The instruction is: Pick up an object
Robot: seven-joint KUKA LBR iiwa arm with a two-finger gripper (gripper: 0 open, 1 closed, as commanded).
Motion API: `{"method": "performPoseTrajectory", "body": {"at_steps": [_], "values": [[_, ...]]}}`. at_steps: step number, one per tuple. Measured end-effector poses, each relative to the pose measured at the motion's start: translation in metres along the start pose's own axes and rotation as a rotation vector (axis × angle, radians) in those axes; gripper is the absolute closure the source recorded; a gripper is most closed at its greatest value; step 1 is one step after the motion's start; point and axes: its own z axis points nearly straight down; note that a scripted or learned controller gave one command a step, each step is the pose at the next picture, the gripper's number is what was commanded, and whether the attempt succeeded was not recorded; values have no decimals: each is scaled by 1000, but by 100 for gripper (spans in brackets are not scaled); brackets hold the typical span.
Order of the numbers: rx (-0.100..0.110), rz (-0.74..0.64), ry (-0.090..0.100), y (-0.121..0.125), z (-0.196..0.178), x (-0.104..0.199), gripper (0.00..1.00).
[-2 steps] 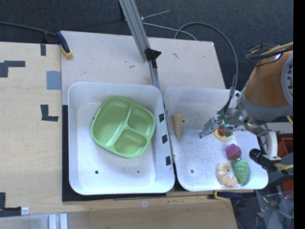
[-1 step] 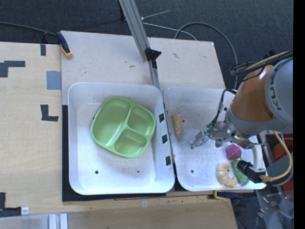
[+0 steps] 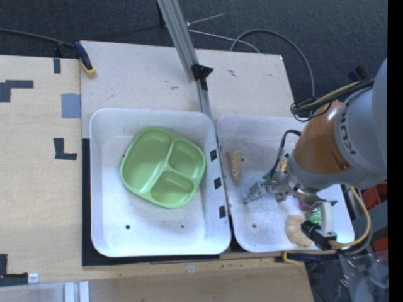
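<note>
Croissant (image 3: 298,229) lies in the right bin (image 3: 252,128), near that bin's front right corner, next to a green item (image 3: 314,217). A tan cone-shaped piece (image 3: 235,165) lies near the bin's left wall. Gripper (image 3: 252,194) hovers mid-bin over bare floor; fingers look slightly parted, gripping nothing. We judge it best to centre over one piece, align across its narrow side, then descend.

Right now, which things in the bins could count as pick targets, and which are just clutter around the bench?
Part of the job:
- tan ridged cone-shaped piece, right bin
- pale yellow croissant-shaped toy, right bin
- small green object beside it
- green three-compartment plastic plate, left bin
- claw, over the right bin

Lying about:
- yellow-and-blue clamp
- grey metal pole
- black cable
</note>
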Motion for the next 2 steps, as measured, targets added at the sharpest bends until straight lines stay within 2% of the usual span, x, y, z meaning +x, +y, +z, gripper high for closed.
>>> {"method": "performPoseTrajectory", "body": {"at_steps": [1, 2], "values": [[1, -2, 2, 0, -12, 1, 100], [0, 0, 2, 4, -52, 3, 100]]}}
